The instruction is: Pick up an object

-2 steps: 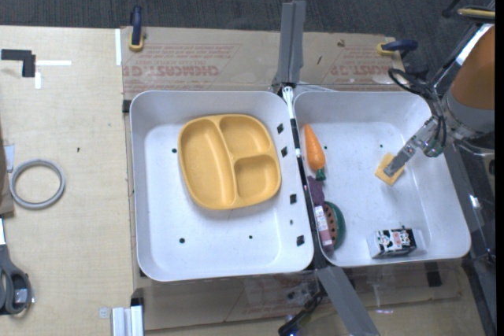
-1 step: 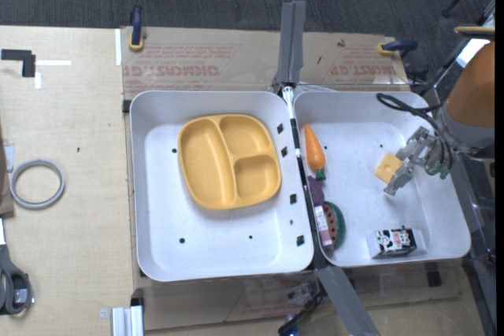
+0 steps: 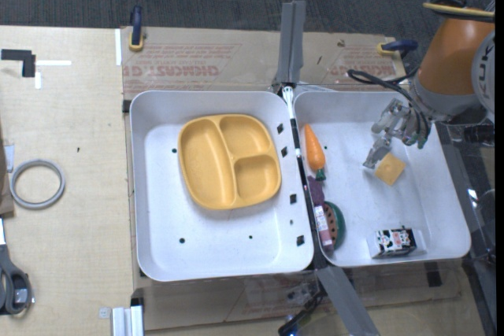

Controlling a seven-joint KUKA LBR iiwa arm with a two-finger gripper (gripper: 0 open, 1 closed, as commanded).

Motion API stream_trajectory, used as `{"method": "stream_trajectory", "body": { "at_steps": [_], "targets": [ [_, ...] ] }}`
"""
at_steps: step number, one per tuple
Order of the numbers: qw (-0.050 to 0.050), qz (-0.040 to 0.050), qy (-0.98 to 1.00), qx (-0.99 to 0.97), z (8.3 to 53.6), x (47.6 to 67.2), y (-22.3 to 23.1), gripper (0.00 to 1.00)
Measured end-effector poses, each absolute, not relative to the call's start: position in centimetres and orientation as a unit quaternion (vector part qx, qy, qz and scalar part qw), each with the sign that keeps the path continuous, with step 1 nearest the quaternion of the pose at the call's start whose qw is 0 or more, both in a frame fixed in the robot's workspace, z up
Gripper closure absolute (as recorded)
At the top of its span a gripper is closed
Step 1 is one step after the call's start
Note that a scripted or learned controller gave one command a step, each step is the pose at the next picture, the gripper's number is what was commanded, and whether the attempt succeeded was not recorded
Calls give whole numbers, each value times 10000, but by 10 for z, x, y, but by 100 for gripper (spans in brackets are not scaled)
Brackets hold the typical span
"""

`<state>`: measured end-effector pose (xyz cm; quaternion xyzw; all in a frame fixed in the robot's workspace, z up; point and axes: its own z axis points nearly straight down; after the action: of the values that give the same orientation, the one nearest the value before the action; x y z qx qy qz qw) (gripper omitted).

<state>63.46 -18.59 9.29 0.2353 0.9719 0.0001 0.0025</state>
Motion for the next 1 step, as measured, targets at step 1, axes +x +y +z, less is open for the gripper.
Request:
{"method": "stream_trajectory", "body": {
  "at_steps": [1],
  "targets": [
    [22,-3,9967,807,183,594,-218,0]
  ]
}}
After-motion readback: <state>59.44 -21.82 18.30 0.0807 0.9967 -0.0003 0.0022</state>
